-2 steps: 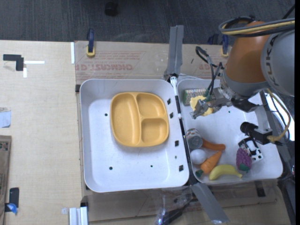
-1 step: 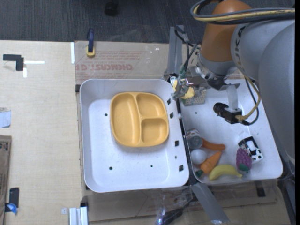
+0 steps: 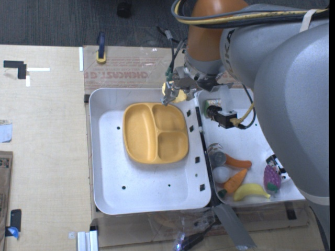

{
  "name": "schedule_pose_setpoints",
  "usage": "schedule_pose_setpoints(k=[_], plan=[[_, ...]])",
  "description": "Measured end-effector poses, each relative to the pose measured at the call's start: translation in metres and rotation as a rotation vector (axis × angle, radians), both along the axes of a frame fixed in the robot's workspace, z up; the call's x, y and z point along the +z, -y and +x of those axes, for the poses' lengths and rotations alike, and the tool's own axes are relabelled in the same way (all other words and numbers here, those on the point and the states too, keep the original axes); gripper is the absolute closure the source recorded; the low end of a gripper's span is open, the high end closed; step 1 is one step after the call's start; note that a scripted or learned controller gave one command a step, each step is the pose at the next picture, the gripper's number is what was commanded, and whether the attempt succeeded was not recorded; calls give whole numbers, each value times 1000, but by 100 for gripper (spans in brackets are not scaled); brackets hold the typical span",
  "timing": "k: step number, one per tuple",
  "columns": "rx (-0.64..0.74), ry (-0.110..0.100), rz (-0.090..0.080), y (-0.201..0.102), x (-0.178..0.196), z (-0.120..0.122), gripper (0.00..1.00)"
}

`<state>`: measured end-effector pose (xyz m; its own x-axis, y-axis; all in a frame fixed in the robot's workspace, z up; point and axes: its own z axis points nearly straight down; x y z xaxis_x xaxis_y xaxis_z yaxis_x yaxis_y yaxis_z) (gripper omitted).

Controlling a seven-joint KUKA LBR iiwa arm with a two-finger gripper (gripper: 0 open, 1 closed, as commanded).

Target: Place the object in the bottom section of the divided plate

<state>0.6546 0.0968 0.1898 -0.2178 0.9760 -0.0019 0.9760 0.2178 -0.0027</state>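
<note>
The grey arm (image 3: 282,77) reaches over the left white bin (image 3: 104,156), which holds a yellow divided plate (image 3: 155,132) with three sections. The gripper (image 3: 171,92) hovers at the plate's upper right edge, closed on a small yellowish object (image 3: 179,95). In the right bin (image 3: 259,135) lie carrots (image 3: 236,171), a banana (image 3: 250,192) and purple grapes (image 3: 271,178)

Illumination even and bright, from overhead. Soft shadow falls inside the left bin (image 3: 104,192) along its left wall. Mild glare on the orange band (image 3: 212,14) and the clear plastic sheet (image 3: 131,67). Focus acceptable; the grey arm (image 3: 298,98), nearest the lens, is slightly soft.
</note>
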Motion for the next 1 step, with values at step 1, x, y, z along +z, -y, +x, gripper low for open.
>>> schedule_pose_setpoints(k=[1], plan=[[0,0,0,0,0,0,0]])
